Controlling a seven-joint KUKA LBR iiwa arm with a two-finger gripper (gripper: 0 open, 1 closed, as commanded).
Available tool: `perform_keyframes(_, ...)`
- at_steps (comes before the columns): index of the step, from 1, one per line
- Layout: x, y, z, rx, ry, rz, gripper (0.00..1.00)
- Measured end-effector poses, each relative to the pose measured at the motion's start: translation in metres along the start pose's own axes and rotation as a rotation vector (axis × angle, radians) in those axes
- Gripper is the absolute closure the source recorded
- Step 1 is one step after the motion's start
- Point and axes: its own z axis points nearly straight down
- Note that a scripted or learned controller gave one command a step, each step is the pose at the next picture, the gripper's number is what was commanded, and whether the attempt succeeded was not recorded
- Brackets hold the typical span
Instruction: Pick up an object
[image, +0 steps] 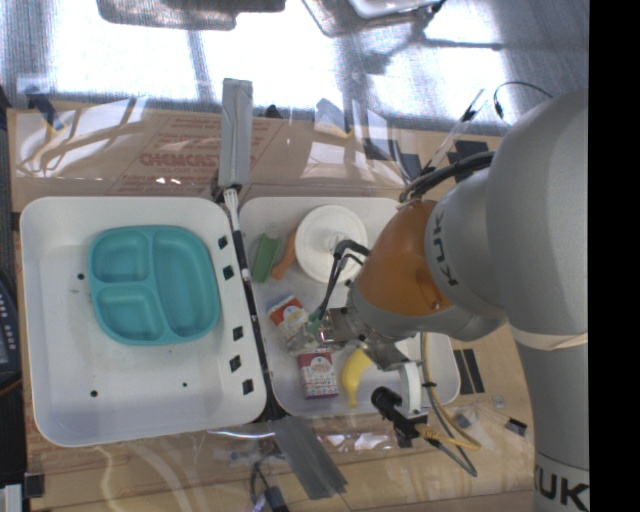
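While one teal tray (155, 283) lies in the left bin (50, 330), one banana (354, 374), two cartons (317, 374) and one white plate (325, 240) share the right bin (262, 300) beneath the bent arm (480, 260), its grip unreadable.

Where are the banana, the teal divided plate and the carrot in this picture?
banana (354, 374): camera view, middle of its yellow body.
teal divided plate (153, 283): camera view, ridge between its compartments.
carrot (285, 259): camera view, middle of the orange piece.
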Motion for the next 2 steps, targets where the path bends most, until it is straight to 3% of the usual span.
perform_keyframes(1,0.053,0.051,-0.101,0.001,0.001,0.175,1.00)
perform_keyframes(2,0.032,0.030,-0.134,0.001,0.000,0.148,1.00)
